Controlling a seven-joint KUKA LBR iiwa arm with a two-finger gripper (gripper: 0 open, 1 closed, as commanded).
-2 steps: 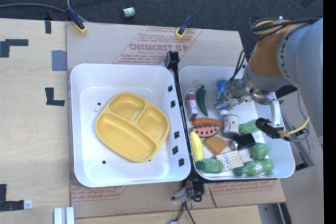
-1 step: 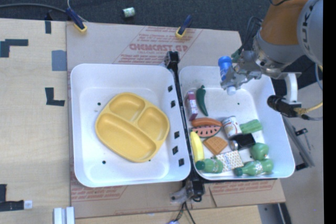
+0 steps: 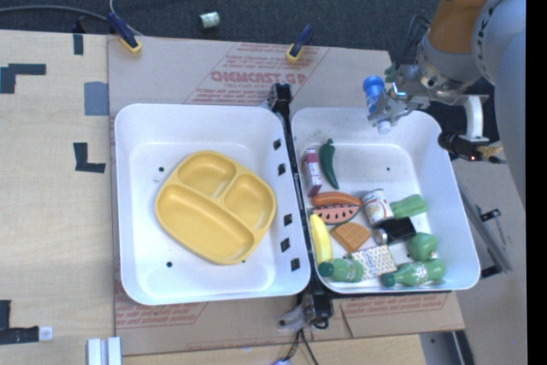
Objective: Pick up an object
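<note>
You have the gripper (image 3: 382,117) poised over the far rim of the right bin (image 3: 453,209), holding nothing that can be seen; how wide it stands cannot be told; the toys heap at that bin's near end, the green pepper (image 3: 328,163) nearest, its long axis running far-to-near, just left of the gripper.

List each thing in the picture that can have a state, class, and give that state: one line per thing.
Yellow divided plate: flat in the left bin, nothing on it.
Banana: lying in the right bin.
Small can: upright.
Green bottle: on its side.
Pincer: above the right bin's far edge.
</note>
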